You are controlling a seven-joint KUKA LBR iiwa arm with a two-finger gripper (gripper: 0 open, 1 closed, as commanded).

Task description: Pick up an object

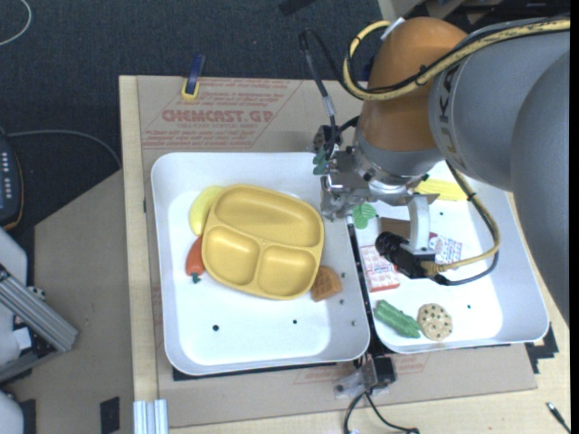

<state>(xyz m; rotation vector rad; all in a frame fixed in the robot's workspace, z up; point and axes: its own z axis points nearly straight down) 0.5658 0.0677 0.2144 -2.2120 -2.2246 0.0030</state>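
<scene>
I see the gripper [342, 197] low over the ridge where the left bin [172, 269] and right bin [516, 310] meet, at the far side; I cannot tell how its tips stand. A yellow tray [262, 240] fills the middle of the left bin, leaving open floor along the near edge. A small green piece [364, 214] lies just right of the gripper. Nearer me in the right bin lie a green pod [397, 319] and a round cookie [435, 321], touching.
</scene>
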